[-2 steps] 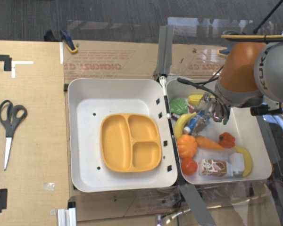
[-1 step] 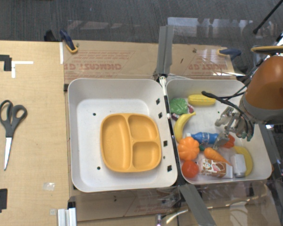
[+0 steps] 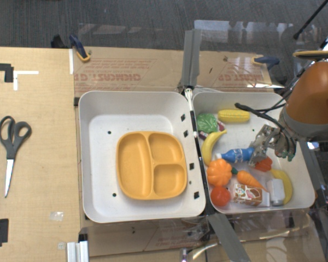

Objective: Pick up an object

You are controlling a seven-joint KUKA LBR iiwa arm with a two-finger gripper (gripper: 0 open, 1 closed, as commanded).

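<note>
The pincer [image 3: 261, 150] hangs low in the right bin [image 3: 303, 200], whether wide or narrow I cannot tell, just above a blue bottle [image 3: 236, 155] and a small red piece [image 3: 263, 164], with a carrot [image 3: 249, 179], pumpkin [image 3: 218, 172] and banana [image 3: 210, 145] nearby.

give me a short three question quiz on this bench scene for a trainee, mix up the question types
1. True or false: the yellow divided plate lies in the left bin.
2. Which item lies nearest the tool? A) corn cob B) blue bottle C) scissors
3. Fill in: the scissors lie outside the bins, on the ____ bench top.

Key: 1 true; 2 B; 3 wooden. The tool hangs over the right bin, just by the bottle's right end.
</note>
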